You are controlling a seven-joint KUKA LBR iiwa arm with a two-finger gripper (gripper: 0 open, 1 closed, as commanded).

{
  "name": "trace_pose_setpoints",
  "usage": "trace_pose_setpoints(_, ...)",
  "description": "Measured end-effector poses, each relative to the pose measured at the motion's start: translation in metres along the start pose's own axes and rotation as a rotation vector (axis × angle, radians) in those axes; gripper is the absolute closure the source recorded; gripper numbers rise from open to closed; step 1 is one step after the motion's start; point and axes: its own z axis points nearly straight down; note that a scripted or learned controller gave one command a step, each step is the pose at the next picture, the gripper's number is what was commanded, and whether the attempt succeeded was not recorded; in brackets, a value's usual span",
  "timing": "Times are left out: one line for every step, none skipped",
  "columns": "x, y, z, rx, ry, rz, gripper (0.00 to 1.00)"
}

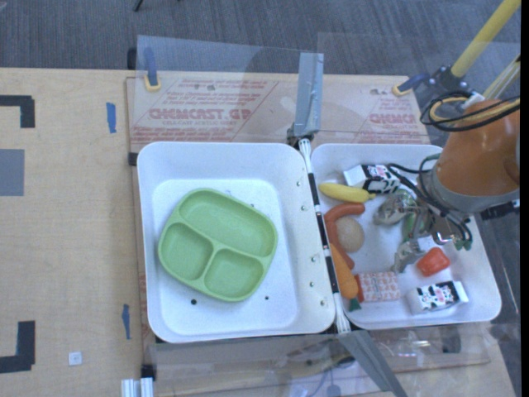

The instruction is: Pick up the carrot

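Reaching for the carrot means first crossing the right bin (pixel 488 300), my landmark here. The carrot (pixel 345 273) lies along that bin's left wall, near its front corner, just below the egg (pixel 350 235), touching the sausage (pixel 341 214). My jaws (pixel 411 251) hang mid-bin; whether they are apart I cannot tell. I judge aligning across its length wisest.

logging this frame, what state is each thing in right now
carrot: lying flat by the right bin's left wall, not held
gripper: low in the right bin, right of the carrot
banana: lying flat, untouched
egg: resting beside the carrot
green plate: flat in the left bin, right side up
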Motion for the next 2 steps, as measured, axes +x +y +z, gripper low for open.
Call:
trace_pose_setpoints(0.0,0.0,0.0,-0.001,0.0,-0.001,0.0)
trace_pose_setpoints(-0.038,-0.034,0.001,-0.001,0.002,-0.032,0.0)
